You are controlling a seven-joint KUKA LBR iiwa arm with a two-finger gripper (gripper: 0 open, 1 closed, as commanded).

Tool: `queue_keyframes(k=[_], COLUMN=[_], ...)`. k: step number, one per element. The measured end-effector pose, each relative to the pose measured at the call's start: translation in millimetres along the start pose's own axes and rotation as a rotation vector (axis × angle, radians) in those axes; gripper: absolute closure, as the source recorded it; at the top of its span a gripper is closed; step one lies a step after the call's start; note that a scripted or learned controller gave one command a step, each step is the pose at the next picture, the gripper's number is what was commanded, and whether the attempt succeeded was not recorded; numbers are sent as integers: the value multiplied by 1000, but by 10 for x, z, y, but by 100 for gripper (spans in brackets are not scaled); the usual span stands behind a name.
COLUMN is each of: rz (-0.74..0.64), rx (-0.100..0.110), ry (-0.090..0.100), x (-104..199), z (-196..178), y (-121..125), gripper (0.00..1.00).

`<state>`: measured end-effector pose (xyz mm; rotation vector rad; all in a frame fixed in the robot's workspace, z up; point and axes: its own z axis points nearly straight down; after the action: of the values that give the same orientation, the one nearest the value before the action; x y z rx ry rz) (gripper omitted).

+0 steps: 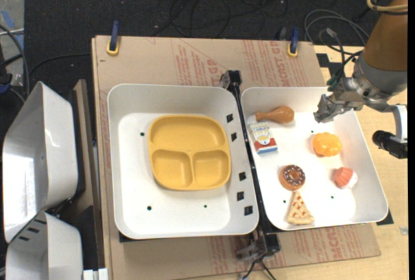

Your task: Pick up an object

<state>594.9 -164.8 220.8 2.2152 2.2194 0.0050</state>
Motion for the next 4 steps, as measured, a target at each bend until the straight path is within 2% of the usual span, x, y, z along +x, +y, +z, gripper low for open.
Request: queue_keyframes(k=[1, 4], rz=[-1, -5], rx=[3, 6], ry=[1, 2], x=[0, 1612], z=[-201, -338], y=[10, 66], gripper=[100, 100])
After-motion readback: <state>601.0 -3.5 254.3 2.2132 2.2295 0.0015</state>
